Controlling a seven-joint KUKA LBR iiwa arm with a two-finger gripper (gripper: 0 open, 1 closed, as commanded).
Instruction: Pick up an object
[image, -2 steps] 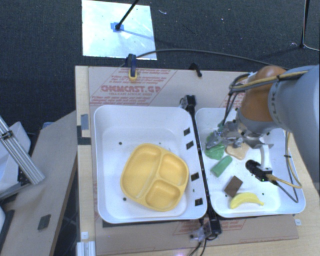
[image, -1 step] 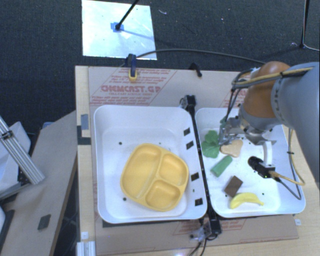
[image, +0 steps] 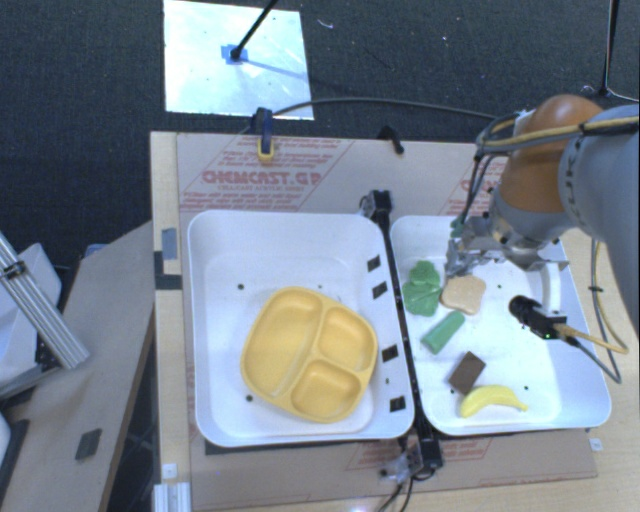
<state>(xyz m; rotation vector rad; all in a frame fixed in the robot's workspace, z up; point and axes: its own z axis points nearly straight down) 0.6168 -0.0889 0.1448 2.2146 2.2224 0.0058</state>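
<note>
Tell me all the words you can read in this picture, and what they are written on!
"CHEMCAST G P" in red letters, on the brown board under the white bins.
More red letters show on the same board near the orange part of the arm, too hidden to read.
Faint red print on the board's front edge is too blurred to read.

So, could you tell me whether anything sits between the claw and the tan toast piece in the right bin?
Nothing visible does. The claw hangs just above the upper edge of the toast piece in the right bin. The green leafy item lies close to the toast's left, and the green block just below it, beside the path rather than in it.
</note>
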